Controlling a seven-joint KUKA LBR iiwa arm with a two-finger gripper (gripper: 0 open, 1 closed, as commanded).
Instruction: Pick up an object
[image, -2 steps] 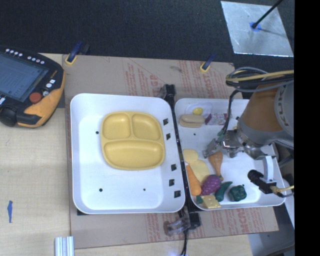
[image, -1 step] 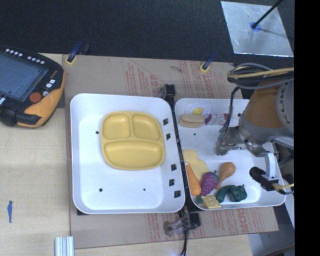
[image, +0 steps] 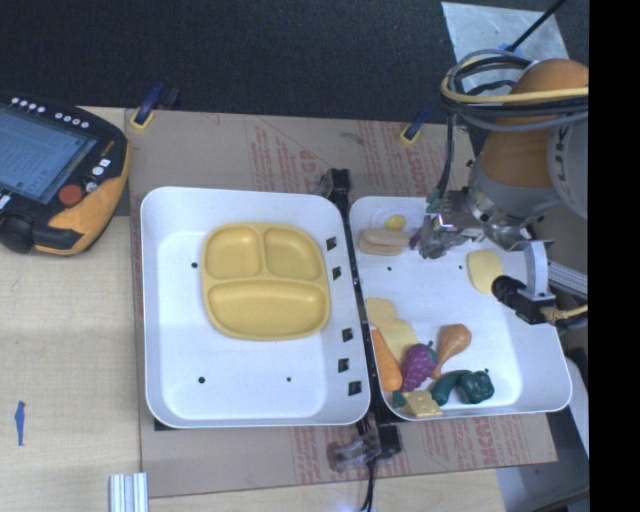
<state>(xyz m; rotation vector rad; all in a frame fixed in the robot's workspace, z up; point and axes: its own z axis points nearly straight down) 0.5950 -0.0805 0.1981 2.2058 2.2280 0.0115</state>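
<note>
The arm comes in from the upper right of the frame, wrist bent down so the gripper (image: 432, 240) hangs low over the top of the right bin (image: 540, 395). Honestly can't tell its state. Toy foods (image: 418, 365) sit piled at that bin's lower left.

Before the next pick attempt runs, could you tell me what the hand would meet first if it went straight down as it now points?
Probably the bare floor of the right bin; the hand hangs beside the tan food piece, though depth is unclear.
</note>
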